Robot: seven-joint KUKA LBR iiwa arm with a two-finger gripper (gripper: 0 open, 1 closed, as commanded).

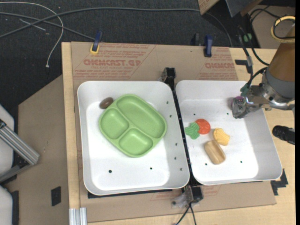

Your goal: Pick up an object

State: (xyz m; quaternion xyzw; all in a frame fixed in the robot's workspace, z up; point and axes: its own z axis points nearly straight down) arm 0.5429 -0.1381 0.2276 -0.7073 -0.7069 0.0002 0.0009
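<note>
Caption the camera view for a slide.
Gripper hovers over the right bin above toy foods; the left bin holds a green divided plate.

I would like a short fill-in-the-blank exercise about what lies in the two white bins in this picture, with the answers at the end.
1. The green divided plate lies in the ____ bin.
2. The small brown object touches the plate's upper-____ edge.
3. The orange-red toy, the yellow toy and the tan piece lie in the ____ bin.
4. The gripper hovers over the ____ bin.

Answers: left; left; right; right
</note>
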